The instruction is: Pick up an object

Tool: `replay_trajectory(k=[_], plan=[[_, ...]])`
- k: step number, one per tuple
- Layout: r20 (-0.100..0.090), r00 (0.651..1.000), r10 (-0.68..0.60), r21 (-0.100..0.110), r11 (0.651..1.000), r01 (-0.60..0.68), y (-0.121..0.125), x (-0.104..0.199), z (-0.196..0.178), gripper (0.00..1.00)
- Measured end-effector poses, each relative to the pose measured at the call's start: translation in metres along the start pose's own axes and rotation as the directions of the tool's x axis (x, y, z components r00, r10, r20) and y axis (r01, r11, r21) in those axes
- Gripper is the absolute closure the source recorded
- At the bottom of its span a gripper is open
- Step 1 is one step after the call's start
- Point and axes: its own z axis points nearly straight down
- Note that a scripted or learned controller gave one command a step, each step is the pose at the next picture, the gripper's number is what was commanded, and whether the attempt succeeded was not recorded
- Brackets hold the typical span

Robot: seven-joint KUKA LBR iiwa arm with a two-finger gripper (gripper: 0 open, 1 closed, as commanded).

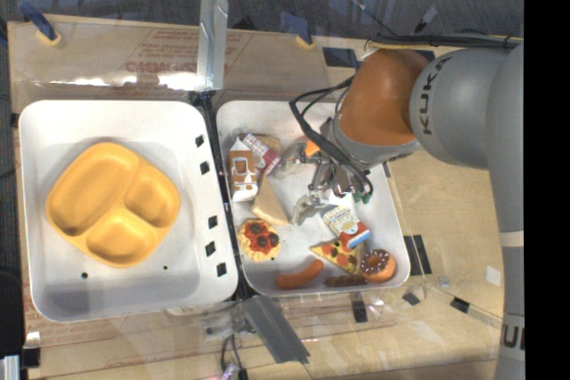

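A yellow sectioned tray point(113, 203) lies in the left bin point(36, 191). The right bin point(392, 218) holds toy foods: a small pizza point(258, 239), a sausage point(299, 276), a pizza slice point(335, 254) and a donut point(378, 264) along its near side. Above them hangs the hand point(313, 202), its fingers slightly parted with nothing between them.

Right bin point(233, 115) crowded with toy food; centre floor point(298, 187) partly bare.

Single fixed camera above bench, slanted downward, both white bins point(116, 116) framed
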Motion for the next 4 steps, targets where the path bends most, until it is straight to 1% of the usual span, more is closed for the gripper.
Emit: replay_trajectory(k=[1, 2, 3, 4], plan=[[-0.011, 1.0, -0.011, -0.002, 1.0, 0.011, -0.052, -0.069, -0.001, 0.0], [0.006, 0.998, 0.062, 0.002, 0.998, -0.062, -0.051, -0.012, -0.003, 0.0], [0.01, 0.998, 0.056, 0.002, 0.998, -0.056, -0.049, -0.015, -0.014, 1.0], [0.009, 0.998, 0.055, 0.002, 0.998, -0.055, -0.049, -0.015, -0.014, 0.0]])
